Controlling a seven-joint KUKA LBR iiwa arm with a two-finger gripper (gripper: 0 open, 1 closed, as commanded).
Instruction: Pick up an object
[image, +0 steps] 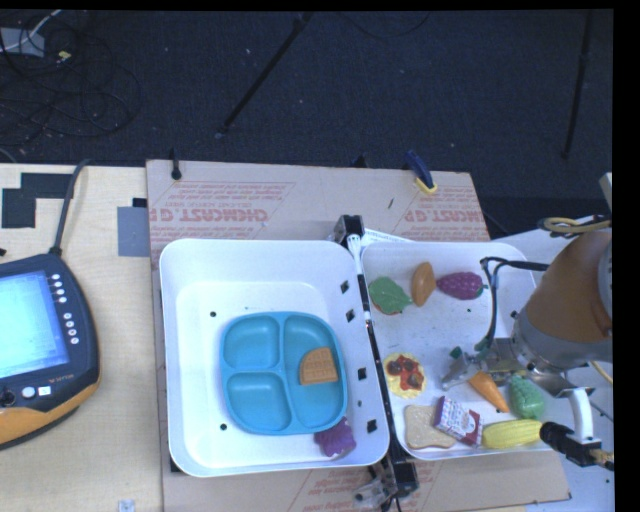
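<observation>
My gripper (458, 368) is low in the right bin (500, 258), near its middle, reached in from the right. Its tip sits just right of a small pizza slice (405, 373) and just left of an orange carrot (489, 391). A green vegetable (526, 398) lies beside the carrot, partly under the arm. Along the front of the bin are a bread slice (428, 428), a red packet (458, 419) and a yellow corn cob (511, 433). Toward the back lie a green leafy piece (389, 296), an orange-brown piece (424, 283) and a purple eggplant (460, 286).
The left bin (190, 300) holds a blue divided plate (262, 385) with a brown toast piece (319, 367) in its right compartment. Purple grapes (336, 439) lie by the plate's front right corner. A teach pendant (35, 340) rests on the bench at far left.
</observation>
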